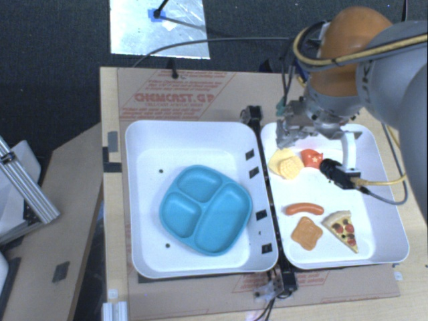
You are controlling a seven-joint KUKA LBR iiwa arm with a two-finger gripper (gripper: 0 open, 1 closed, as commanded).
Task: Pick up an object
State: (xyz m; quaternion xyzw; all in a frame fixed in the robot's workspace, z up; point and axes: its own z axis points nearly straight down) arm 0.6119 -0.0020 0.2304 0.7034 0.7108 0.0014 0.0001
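While the jaws (pixel 289 138) hang low over the far left corner of the right bin (pixel 386 179), I can't tell if they're open or closed. Approach step, I'd say: yellow food piece (pixel 285 164) sits just beneath, red one (pixel 311 157) beside. Next: descend, close. Left bin (pixel 144 179) holds a blue tray (pixel 204 208); brown counter (pixel 80 179), dark floor (pixel 47 45).
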